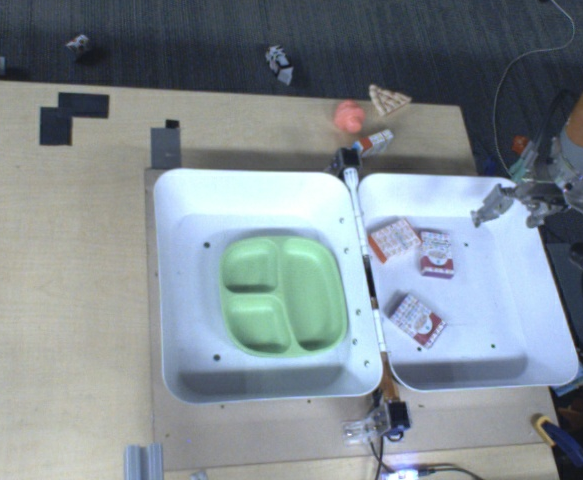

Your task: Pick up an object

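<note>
Three small cartons (418, 320) lie flat mid right bin (531, 368), probably light, stiff, slick. Take one across its short sides. Gripper (511, 206) over the bin's far right edge, fingers spread, holding nothing.

I'm working in a robotics lab: plywood table (61, 268), two white bins (186, 298), loose cables (531, 58), grey carpet (171, 18).

The pale wooden bench (61, 298) carries two shallow white bins side by side, the left bin (171, 268) and the right bin (551, 338), and behind them lie a pink ball (349, 117), a pizza-slice toy (388, 99) and a small tube (375, 142).
</note>
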